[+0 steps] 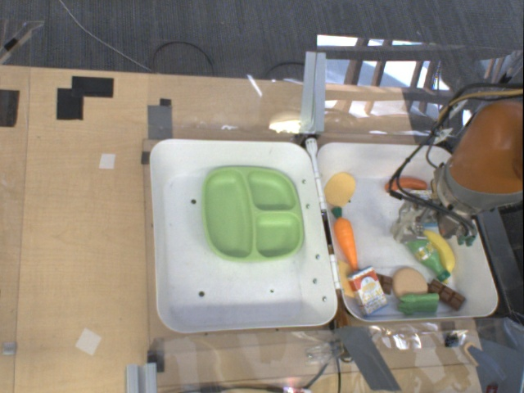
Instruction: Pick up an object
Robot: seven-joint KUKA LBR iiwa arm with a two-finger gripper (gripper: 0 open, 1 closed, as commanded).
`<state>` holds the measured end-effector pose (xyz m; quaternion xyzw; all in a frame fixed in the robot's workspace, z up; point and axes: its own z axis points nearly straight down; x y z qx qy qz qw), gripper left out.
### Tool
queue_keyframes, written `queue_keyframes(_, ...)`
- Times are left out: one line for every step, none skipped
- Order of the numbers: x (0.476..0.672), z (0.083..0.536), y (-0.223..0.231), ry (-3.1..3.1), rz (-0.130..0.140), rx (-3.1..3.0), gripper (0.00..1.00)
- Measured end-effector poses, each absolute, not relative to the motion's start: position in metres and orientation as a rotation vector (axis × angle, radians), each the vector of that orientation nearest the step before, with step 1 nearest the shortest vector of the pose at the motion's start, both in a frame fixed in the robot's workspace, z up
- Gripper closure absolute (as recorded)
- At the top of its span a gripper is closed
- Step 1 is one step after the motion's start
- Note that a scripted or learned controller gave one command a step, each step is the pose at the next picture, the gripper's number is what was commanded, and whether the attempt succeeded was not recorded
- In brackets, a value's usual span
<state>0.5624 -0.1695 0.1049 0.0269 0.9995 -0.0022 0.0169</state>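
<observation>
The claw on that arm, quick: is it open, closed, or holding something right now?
Gripper: cannot be told. It hangs low in the right bin, just above the banana, and nothing is visibly lifted.

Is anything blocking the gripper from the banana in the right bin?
Nothing visible does. The gripper hangs right above the banana, with a green piece touching the banana's left side.

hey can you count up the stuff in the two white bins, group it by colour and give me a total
Green: 3, the divided plate, a block, a piece by the banana
Yellow: 2, lemon, banana
Orange or red: 2, carrot, a red piece
Brown: 2, round bun, chocolate bar
White: 1, small carton
Total: 10
</observation>
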Motion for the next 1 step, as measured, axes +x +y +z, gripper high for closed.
queue_keyframes(0.5007,0.1500,-0.1942,3.043,-0.001,0.745,1.00)
